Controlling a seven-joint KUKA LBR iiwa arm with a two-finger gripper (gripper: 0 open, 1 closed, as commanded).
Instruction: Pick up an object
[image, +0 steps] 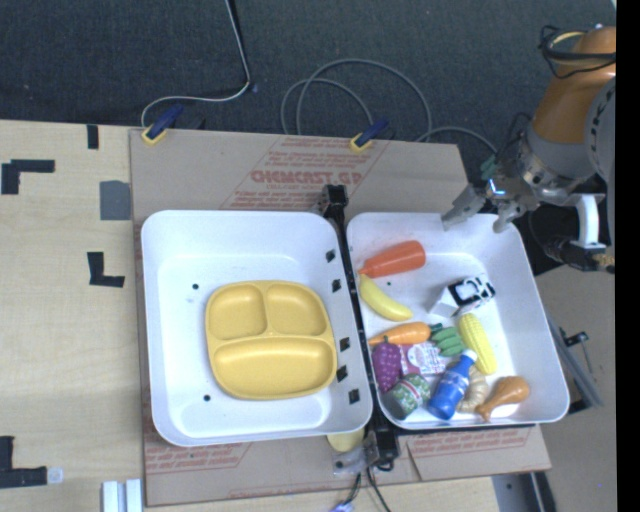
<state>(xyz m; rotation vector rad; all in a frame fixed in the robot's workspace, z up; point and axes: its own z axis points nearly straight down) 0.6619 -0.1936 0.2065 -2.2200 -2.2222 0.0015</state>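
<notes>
a kuka arm's gripper (480, 210) hangs over the far corner of the right bin (535, 300), its two fingers spread and grasping nothing. the toy food lies heaped below: a red sausage (393, 258) alone near the divider, a banana (381, 298) beside it, corn (477, 342) and a blue bottle (452, 386) crowded together. the sausage, standing apart, looks the cleanest target; a straight descent with fingers straddling its narrow width would serve best.
</notes>
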